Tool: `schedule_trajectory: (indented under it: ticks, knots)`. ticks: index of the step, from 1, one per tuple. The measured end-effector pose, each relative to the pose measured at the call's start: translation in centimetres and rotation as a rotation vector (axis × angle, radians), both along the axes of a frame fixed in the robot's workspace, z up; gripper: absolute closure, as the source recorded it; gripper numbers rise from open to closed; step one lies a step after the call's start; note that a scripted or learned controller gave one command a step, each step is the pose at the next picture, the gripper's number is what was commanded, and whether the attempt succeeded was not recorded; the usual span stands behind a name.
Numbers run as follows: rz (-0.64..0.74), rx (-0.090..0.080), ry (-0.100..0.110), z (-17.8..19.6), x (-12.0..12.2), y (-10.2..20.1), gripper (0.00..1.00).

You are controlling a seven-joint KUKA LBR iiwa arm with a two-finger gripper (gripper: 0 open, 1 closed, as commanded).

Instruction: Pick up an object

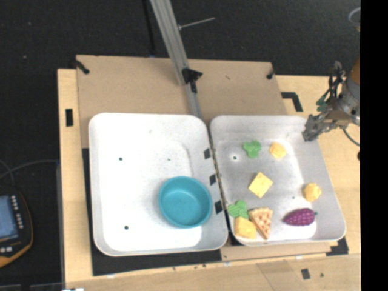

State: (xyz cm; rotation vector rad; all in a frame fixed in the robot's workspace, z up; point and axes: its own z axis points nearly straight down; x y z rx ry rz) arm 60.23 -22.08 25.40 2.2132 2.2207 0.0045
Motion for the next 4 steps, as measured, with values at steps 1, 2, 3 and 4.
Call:
schedule_trajectory:
  ticks: [1,2,3,4]
  knots:
    - [0.003,0.003,0.005,-0.6,1.1,4.7,1.0]
    - [0.003,0.003,0.006,-1.7,1.1,9.8,1.0]
    - [0.004,0.004,0.005,-0.9,0.6,15.3,1.0]
    - [0.003,0.004,0.008,-1.9,1.0,20.0,1.0]
